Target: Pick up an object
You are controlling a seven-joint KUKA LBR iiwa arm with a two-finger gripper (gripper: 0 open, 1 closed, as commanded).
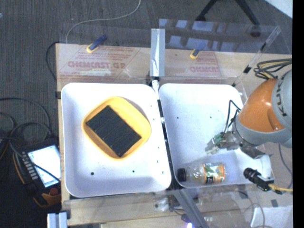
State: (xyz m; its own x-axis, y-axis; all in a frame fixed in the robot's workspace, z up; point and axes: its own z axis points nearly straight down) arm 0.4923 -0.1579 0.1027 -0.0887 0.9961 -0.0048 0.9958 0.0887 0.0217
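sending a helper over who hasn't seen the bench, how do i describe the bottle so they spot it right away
Look at the right-hand white bin, the one the grey and orange arm hangs over. Along its near edge a small clear plastic bottle lies on its side, dark cap pointing toward the left bin. Its orange and green label sets it apart from the yellow dish with a black pad next door.

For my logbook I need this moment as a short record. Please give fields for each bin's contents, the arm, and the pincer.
left bin: holds a yellow dish with a dark flat block lying in it
right bin: holds a clear bottle with a black cap, lying on its side near the front wall
arm: reaches in from the right, over the right bin
pincer: above the right bin, behind the bottle, apart from it
pick: not yet done
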